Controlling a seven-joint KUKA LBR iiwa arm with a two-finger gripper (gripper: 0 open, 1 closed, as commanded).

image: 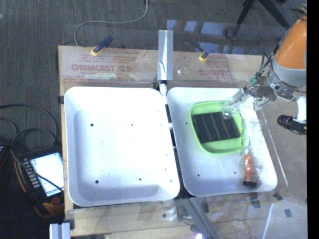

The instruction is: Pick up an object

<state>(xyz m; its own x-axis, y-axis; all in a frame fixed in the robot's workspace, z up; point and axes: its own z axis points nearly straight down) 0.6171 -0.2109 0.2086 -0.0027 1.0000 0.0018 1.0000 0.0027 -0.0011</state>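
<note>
Fig.: green plastic tray w/ dark ribbed insert (pixel 217 128) in right-hand white bin (pixel 189 178). Gripper (pixel 230 108) at its top-right rim; jaw state can't be told. Prob. light, stiff, slick; grasp by raised rim.

We see two bins side by side on the bench (pixel 70 63). In the right bin (pixel 187 176) a tray (pixel 217 127) lies toward the far side, with a bottle (pixel 248 169) nearer us at its right. The left bin (pixel 119 143) sits beside it.
</note>
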